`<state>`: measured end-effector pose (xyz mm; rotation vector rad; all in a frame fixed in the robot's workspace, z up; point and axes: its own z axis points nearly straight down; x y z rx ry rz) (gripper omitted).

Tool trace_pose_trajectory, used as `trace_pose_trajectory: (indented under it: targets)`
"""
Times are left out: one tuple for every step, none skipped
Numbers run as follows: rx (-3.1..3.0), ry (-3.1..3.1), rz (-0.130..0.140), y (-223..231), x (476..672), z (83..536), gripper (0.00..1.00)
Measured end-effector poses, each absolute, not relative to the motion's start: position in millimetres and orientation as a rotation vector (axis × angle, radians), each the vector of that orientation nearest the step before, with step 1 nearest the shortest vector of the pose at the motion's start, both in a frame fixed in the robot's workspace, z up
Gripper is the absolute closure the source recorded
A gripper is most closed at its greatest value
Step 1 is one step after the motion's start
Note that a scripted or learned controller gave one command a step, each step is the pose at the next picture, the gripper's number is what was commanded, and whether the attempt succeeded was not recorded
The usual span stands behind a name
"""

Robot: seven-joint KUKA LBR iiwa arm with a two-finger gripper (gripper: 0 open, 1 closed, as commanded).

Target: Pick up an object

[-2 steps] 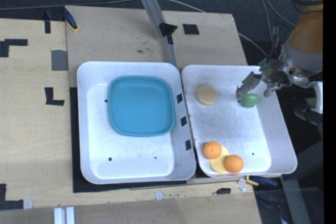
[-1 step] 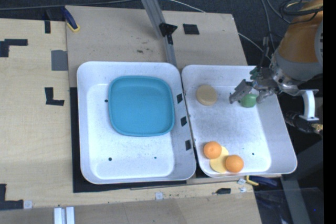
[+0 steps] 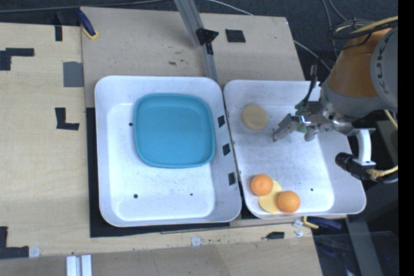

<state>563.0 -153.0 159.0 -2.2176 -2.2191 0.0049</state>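
- I see the end effector (image 3: pixel 289 128) over the right bin (image 3: pixel 323 158), fingers spread, nothing between them.
- Tan disc (image 3: pixel 254 117) lies just left of it, apart from the fingers.
- Two orange balls (image 3: pixel 262 185) (image 3: pixel 288 201) on a yellow piece (image 3: pixel 270 202) near the bin's front edge.
- Blue plate (image 3: pixel 174 130) sits in the left bin (image 3: pixel 110 139).

A round, flat beige disc (image 3: pixel 254 117) lies near the right white bin's (image 3: pixel 336 203) far left corner; two orange balls (image 3: pixel 261 185) (image 3: pixel 288 201) rest on a yellow disc (image 3: pixel 269 199) near its front edge.
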Motion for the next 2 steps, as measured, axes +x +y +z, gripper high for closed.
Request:
trace_pose_trajectory:
  targets:
    - [-2.218, -2.219, 0.005, -158, 569.1, 111, 0.0]
    - [-2.219, -2.223, 0.001, -157, 570.3, 123, 1.0]
